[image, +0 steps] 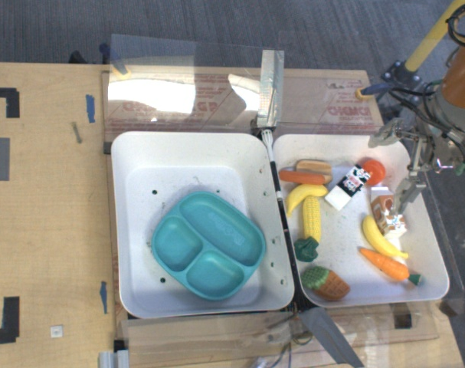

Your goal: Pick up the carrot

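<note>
The carrot lies near the right bin's front right corner, long axis slanting toward that corner, just below the banana, while the jaws hover above it, their opening unclear.

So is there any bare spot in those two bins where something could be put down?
Yes. In the left bin, bare floor rings the teal divided plate, widest along the far side. The right bin is crowded; its main free patch lies mid-floor, between the corn cob and the banana, above the carrot. The gripper hangs near the banana.
</note>
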`<state>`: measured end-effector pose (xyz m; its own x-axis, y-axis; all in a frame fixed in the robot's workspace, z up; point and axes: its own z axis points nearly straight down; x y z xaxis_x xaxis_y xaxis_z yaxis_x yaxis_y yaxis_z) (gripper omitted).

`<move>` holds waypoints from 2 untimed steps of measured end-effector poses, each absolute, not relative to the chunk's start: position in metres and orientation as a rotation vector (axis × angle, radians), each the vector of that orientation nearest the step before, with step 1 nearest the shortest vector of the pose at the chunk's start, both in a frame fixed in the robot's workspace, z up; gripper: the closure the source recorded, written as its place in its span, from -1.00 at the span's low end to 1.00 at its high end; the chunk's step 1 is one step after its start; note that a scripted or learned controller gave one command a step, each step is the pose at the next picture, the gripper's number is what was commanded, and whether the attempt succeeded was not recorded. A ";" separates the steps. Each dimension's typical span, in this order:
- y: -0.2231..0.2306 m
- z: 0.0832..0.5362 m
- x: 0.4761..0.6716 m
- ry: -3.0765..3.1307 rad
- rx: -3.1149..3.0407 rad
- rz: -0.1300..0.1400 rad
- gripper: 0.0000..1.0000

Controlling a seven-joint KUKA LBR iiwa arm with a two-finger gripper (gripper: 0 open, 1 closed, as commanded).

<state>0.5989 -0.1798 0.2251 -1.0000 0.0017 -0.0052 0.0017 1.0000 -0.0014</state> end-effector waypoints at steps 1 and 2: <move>-0.221 0.108 0.546 3.110 -0.068 -0.015 -1.00; -0.167 0.085 0.500 3.047 -0.758 0.003 -1.00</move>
<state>0.4998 -0.1671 0.0848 -0.8833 -0.4688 -0.0023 -0.4688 0.8833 0.0016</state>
